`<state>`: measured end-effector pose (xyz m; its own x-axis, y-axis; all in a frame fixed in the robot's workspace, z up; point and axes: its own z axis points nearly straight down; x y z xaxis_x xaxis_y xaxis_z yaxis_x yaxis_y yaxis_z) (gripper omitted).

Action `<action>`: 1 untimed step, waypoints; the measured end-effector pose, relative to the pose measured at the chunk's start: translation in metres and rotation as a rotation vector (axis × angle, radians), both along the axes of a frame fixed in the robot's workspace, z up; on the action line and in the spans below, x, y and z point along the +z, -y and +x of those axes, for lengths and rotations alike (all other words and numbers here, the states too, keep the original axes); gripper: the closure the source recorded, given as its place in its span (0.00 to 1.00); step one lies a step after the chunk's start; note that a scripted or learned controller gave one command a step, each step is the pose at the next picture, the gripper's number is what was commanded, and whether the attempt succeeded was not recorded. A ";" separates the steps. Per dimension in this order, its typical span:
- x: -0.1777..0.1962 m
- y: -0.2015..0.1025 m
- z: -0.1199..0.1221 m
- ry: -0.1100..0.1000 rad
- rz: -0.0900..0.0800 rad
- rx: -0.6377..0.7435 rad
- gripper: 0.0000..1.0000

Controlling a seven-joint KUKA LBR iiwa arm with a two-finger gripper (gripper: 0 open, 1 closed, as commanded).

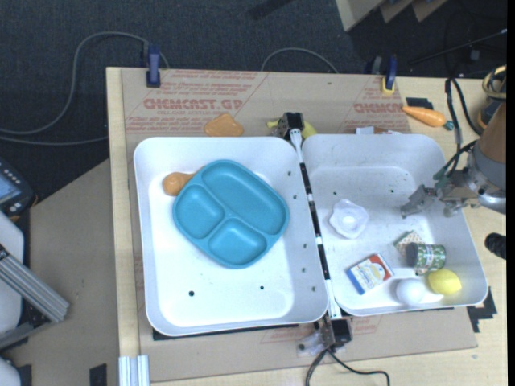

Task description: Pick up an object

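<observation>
Right bin (475,284), front corner: egg (411,292), lemon (444,281), carton (369,273), can (425,255). One each. Mid-bin: one clear cup (348,218). Gripper (428,199) above, fingers spread, nothing held. Step: approach. Next: descend on one item, likely can, then close. Left bin (153,240): one blue tray (229,213), one orange ball (173,183).

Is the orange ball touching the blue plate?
Touching. The camera view shows the orange ball pressed against the blue plate's upper-left rim, with no gap between.
</observation>
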<state>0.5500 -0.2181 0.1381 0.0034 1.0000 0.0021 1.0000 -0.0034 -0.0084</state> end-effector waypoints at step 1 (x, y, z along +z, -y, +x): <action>-0.038 -0.020 -0.040 0.000 0.002 0.002 0.00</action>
